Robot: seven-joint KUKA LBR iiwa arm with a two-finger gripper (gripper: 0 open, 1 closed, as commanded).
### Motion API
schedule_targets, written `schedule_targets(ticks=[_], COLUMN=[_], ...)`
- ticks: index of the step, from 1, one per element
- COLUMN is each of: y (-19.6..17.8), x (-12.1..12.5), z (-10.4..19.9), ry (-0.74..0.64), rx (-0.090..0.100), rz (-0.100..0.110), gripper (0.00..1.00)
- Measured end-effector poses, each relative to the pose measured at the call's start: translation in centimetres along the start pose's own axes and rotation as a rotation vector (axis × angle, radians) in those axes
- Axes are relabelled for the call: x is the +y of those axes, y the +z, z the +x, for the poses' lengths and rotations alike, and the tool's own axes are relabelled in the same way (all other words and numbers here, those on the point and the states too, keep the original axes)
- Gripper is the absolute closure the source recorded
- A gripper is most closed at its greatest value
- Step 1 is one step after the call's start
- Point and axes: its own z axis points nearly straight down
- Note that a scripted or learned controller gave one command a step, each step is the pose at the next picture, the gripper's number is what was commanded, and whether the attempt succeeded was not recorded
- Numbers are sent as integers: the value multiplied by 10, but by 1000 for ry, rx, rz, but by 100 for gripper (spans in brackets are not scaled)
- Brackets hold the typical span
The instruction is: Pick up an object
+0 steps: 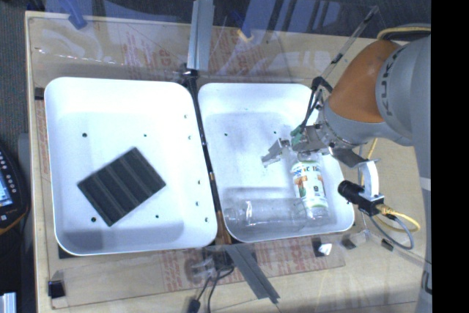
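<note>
A wooden tabletop [110, 48] holds two white bins side by side. The left bin [62, 95] has a flat dark ridged block [121, 185] lying in it, turned at a slant, near the middle of that bin and a bit toward the front edge of the tabletop.

The right bin [242, 95] has two things in it. A small bottle with a white label [309, 187] lies on its side near the bin's right wall, toward the front right corner of the bin. A clear plastic bottle [267, 212] lies along the bin's front wall, and one end of it is touching or just beside the small labelled bottle.

The grey arm with the orange band [366, 88] reaches in from the right edge of the tabletop, over the right bin. The gripper [282, 152] hangs low over the middle of the right bin, just beside the top end of the labelled bottle. The jaws look a little apart, and nothing sits between them. The gripper is not touching the clear bottle, which lies nearer the front
</note>
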Motion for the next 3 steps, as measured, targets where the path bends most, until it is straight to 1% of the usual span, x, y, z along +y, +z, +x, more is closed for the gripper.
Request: schedule_targets(ticks=[2, 3], y=[0, 22], x=[0, 6], z=[0, 14], ry=[0, -232], rx=[0, 1], rz=[0, 1], gripper=[0, 0])
